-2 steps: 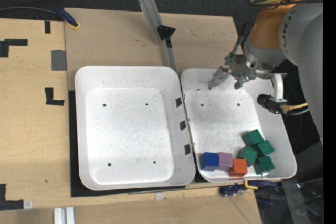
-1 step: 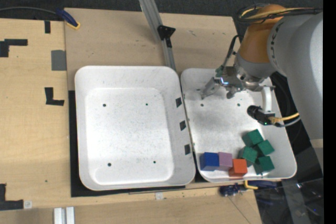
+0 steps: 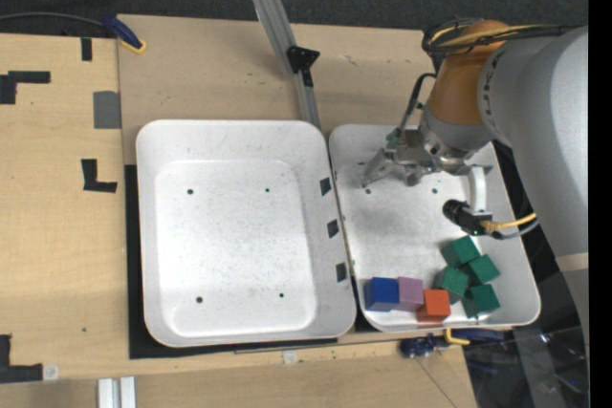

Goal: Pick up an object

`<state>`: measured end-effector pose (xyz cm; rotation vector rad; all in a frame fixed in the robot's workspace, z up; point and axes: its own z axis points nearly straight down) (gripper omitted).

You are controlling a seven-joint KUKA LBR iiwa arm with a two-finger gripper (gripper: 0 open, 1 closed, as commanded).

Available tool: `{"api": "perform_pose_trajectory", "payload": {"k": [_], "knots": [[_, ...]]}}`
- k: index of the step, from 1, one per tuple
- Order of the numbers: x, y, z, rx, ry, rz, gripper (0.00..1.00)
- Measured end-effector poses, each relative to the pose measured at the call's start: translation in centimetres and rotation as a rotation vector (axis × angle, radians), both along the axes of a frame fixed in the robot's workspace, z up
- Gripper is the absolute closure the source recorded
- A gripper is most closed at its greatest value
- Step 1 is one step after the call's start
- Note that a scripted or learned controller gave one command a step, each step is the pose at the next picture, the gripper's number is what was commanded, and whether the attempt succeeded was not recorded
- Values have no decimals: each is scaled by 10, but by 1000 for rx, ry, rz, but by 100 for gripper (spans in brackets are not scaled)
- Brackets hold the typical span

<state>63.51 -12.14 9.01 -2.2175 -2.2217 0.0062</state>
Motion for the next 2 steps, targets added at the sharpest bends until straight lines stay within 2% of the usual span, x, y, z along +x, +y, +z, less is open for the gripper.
{"api": "perform_pose_trajectory", "payload": {"k": [1, 2], "knots": [[1, 1, 11, 1, -2, 1, 100], [1, 1, 75, 0, -10, 0, 100]]}}
